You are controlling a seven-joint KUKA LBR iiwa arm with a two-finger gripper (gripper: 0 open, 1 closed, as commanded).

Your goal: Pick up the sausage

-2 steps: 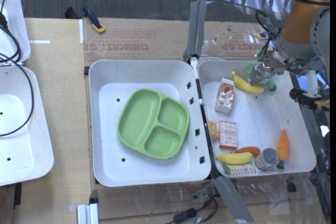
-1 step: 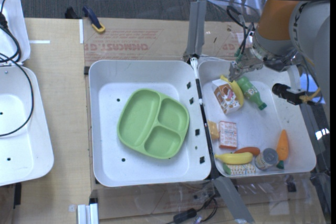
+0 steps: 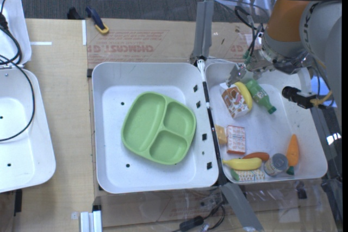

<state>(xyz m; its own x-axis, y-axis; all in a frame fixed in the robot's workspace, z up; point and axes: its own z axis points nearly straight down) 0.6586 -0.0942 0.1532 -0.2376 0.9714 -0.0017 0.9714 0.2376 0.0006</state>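
My gripper [image 3: 238, 71] hangs over the far left corner of the right bin [image 3: 312, 133], low over the clutter there, and from this slanted view I cannot tell whether it is released or clenched; nothing shows plainly in its grasp. Just beside it, toward the bin's middle, lie a small carton [image 3: 234, 103] with a banana [image 3: 244, 94] across its top, and a green bottle [image 3: 262, 96] tilted next to them. None of that is what I am after. The sausage [image 3: 258, 156], reddish-brown and lying flat, sits well apart from me along the near edge of the same bin, touching or almost touching a second banana [image 3: 242, 163] in front of it, with a can [image 3: 278, 162] at its right end and a carrot [image 3: 293, 150] beyond that. A red-and-white packet [image 3: 236, 139] lies between my position and the sausage. The green plate [image 3: 159, 127] in the left bin [image 3: 103, 117] plays no part. I judge I am at the approach step, not yet over the target. The next move calls for crossing to the near edge, lining up across the sausage's narrow width, and descending between second banana and can without nudging either.
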